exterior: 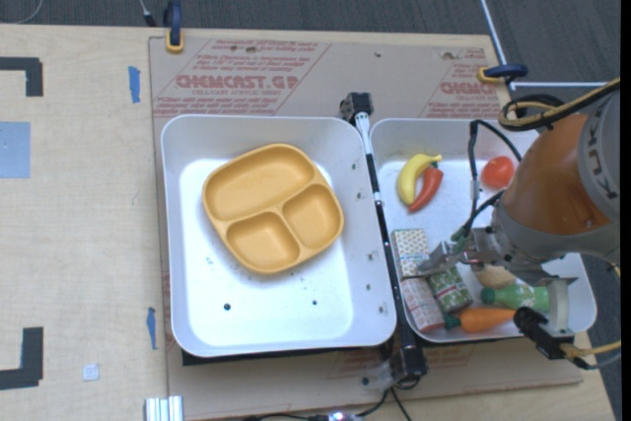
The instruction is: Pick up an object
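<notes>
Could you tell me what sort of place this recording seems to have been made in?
Probably a robotics lab bench set up for grasping trials. Two white bins sit clamped on a cardboard sheet, toy food such as a banana lies in the right one, and a grey and orange arm reaches in.

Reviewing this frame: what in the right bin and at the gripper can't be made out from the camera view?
- Gripper: its own metal body and the clutter under it hide whether anything is held.
- Green bottle: the arm covers its top.
- Red object: the orange band overlaps its right part; too little shows to identify it.
- Printed packets: labels too small to read.
- Right bin: the arm covers its right side.
</notes>
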Motion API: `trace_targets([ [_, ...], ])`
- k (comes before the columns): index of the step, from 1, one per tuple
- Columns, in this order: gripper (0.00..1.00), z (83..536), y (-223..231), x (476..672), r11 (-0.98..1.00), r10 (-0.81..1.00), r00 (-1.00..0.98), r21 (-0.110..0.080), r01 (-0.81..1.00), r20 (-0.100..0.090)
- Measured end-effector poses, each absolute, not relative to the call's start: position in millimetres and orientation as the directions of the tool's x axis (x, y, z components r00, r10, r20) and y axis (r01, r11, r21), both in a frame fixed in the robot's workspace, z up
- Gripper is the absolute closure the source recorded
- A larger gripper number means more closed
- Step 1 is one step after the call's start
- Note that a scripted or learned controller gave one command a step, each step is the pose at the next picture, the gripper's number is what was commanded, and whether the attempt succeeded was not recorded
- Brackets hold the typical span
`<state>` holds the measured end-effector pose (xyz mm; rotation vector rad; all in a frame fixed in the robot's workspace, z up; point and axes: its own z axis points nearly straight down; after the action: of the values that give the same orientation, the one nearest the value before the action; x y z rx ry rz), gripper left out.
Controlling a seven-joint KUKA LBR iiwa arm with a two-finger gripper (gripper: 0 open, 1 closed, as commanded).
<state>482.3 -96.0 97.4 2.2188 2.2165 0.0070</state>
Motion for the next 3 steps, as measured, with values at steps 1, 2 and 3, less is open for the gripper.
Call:
trace_targets([
  [1, 1.00, 107, -96, 483.0, -0.001, 1.000, 0.001, 0.010, 1.000, -0.002],
  [2, 1.00, 185, -18, 501.4, 0.002, 1.000, -0.002, 0.002, 1.000, 0.001],
  [3, 0.00, 185, -19, 501.1, 0.002, 1.000, -0.002, 0.001, 1.000, 0.000],
])
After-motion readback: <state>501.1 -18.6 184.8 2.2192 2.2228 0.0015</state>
